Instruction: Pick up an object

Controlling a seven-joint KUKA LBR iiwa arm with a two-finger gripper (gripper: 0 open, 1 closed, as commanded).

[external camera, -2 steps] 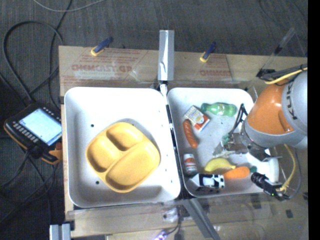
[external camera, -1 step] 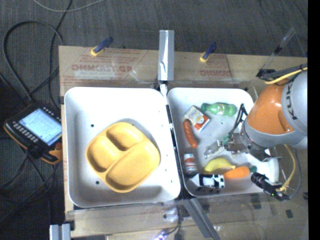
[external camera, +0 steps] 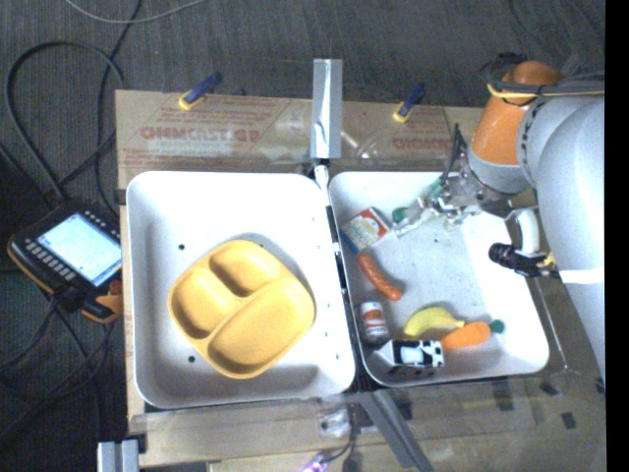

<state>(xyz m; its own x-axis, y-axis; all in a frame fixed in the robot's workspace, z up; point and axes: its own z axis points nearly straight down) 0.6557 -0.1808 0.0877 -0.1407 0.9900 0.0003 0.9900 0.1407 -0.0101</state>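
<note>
My gripper (external camera: 445, 201) hangs over the far right part of the right bin (external camera: 511, 293), below the orange wrist band (external camera: 501, 131). A thin pale object with a teal end (external camera: 411, 214) lies just left of it; whether they touch is unclear. The bin also holds a small white and orange carton (external camera: 364, 229), a red sausage (external camera: 379, 276), a small can (external camera: 372, 323), a yellow banana (external camera: 432, 320), an orange carrot (external camera: 466, 335) and a black and white toy (external camera: 418, 354).
A yellow divided plate (external camera: 243, 306) lies in the left bin (external camera: 157, 214). A metal post (external camera: 326, 106) stands at the back between the bins. The grey arm (external camera: 580, 195) covers the right bin's right rim. A handheld screen (external camera: 74, 254) sits off the bench's left.
</note>
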